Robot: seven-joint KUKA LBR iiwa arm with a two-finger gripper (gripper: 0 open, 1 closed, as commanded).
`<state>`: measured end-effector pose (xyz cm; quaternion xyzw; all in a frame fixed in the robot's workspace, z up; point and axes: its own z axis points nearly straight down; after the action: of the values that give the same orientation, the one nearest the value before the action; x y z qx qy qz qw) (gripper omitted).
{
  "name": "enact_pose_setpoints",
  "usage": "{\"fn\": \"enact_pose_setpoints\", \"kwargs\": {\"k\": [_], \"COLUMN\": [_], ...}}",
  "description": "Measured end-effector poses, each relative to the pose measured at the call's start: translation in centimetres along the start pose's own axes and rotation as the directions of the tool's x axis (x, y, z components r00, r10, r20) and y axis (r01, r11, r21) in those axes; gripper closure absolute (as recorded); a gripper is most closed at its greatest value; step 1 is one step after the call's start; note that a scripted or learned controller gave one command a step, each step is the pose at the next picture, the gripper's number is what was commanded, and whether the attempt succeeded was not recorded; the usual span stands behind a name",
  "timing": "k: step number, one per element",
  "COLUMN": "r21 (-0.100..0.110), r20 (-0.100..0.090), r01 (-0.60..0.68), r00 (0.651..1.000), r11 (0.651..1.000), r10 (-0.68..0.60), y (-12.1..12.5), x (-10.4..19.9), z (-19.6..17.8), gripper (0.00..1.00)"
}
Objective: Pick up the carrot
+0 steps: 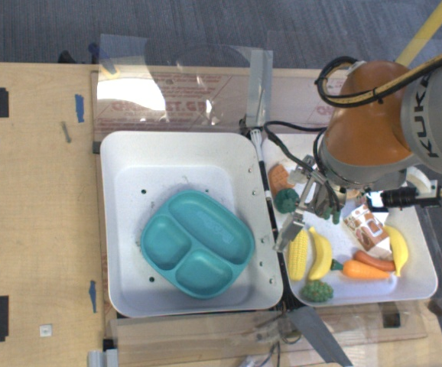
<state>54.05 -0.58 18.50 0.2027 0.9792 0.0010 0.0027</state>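
broccoli [318, 290] front | hand [301, 214] open over corn [298, 254] | carrot [365, 270] apart

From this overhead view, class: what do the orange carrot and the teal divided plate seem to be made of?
Orange carrot: probably moulded plastic toy, smooth, evenly coloured, slightly glossy. Teal divided plate: likely hard plastic, one uniform colour, rounded moulded compartments, soft sheen. Neither can be confirmed by sight.

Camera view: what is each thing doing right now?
Carrot: lying flat in the right bin, not picked up.
Teal plate: resting in the left bin, compartments bare.
Corn: lying beside the banana.
Broccoli: lying by the bin's near wall.
Gripper: low over the right bin, near the corn.
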Motion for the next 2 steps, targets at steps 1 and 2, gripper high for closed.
{"fn": "enact_pose_setpoints", "kwargs": {"k": [1, 2], "r21": [0.009, 0.001], "r20": [-0.008, 0.005], "r01": [-0.135, 0.153], "r00": [0.991, 0.988], "r11": [0.991, 0.988], "r10": [0.135, -0.153], "y": [-11.9, -15.5], "x": [1.8, -0.3], "z": [6.2, 9.8], "gripper": [0.00, 0.00]}}
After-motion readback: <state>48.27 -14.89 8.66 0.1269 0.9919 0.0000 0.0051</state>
